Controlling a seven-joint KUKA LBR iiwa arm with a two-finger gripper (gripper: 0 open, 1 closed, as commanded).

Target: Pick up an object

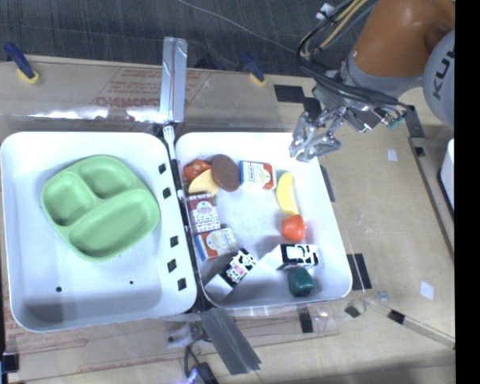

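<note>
The pincer, its opening indiscernible, is shown at the right bin's upper-right rim, with the banana lying lengthwise just below-left.

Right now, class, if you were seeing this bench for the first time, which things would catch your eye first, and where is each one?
The pale green plastic divided plate stands out first, lying alone in the left white bin. Next comes the clutter of small toy foods in the right white bin, notably a yellow banana above an orange-red tomato. The grey arm's end effector hangs over that bin's upper right corner.
</note>
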